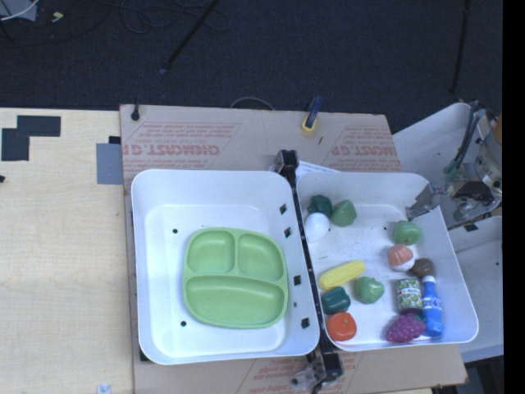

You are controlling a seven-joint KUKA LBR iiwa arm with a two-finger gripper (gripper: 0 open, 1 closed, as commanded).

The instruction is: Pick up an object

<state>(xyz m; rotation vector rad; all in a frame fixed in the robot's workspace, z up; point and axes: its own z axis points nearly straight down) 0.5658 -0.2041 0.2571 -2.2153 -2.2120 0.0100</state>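
The right bin (459, 302) holds several toy foods. Among them are a green apple (405, 233), a yellow corn cob (341, 274), an orange tomato (341, 326), purple grapes (404, 327), a blue bottle (431, 304) and a white ball (317, 224). My gripper (439, 203) hangs at the bin's upper right rim, just up and right of the green apple and apart from it. A grey part of it points down-left toward the apple. I see nothing held in it.
A green divided plate (235, 277) lies in the left bin (156, 220). Brown cardboard (213, 142) sits behind the bins, with a blue-and-yellow clamp (311, 115) at its back edge. The bins' shared rim (297, 253) runs down the middle.
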